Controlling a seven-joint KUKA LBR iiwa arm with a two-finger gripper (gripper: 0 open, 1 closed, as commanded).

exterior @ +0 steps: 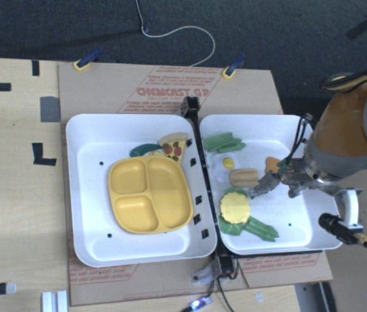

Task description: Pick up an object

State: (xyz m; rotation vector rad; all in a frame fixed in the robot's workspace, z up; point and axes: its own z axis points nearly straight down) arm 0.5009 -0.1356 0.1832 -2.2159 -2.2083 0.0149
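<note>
A short tan cylinder-shaped toy block (243, 175) is lying in the right-hand white bin (287, 240), its long axis running roughly left to right across the view. The dark two-finger gripper (259, 188) is hanging just beside the block's lower right end, reaching in from the right, so the block is sitting slightly up and to the left of the tool. How wide the tool is standing, and whether it has hold of anything, I cannot tell from this slant. A round yellow corn-like toy with a green leafy stalk (235, 208) is resting just below the block. A green bean-pod toy (223, 142) is lying above it, near the bin's back wall. The left-hand bin is holding a yellow divided plastic plate (149, 194).
</note>
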